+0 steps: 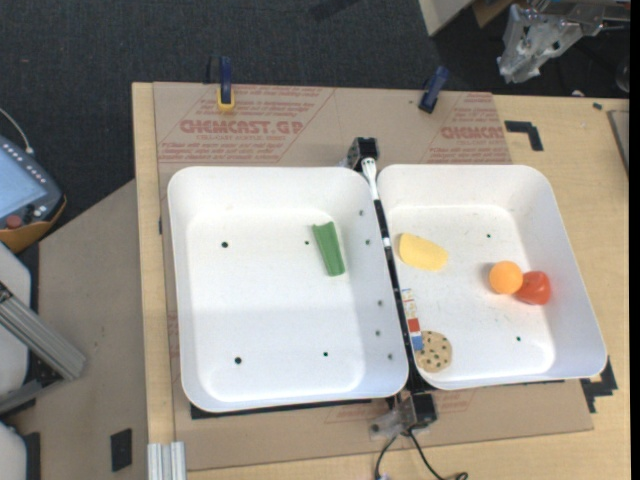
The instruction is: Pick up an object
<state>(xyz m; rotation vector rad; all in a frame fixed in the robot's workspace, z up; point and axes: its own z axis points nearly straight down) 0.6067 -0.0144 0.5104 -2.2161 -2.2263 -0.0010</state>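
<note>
In the left bin (200, 298) a green oblong block (327, 248) lies right of centre. The right bin (560, 228) holds a yellow wedge (422, 252) near its left wall. An orange ball (506, 277) touches a red object (536, 287) toward the right side. A round speckled cookie (433, 350) sits at the front left corner, beside a small striped item (411, 320). My gripper (522, 60) hangs high at the top right, beyond the bench's far edge, well away from both bins and with nothing seen in it.
The bins rest on a brown cardboard sheet (300, 118) held by a yellow-and-blue clamp (226, 83) and a blue clamp (433, 88) at the back. A black bracket (362, 152) sits where the bins meet. A blue-screened device (20, 183) stands at the far left.
</note>
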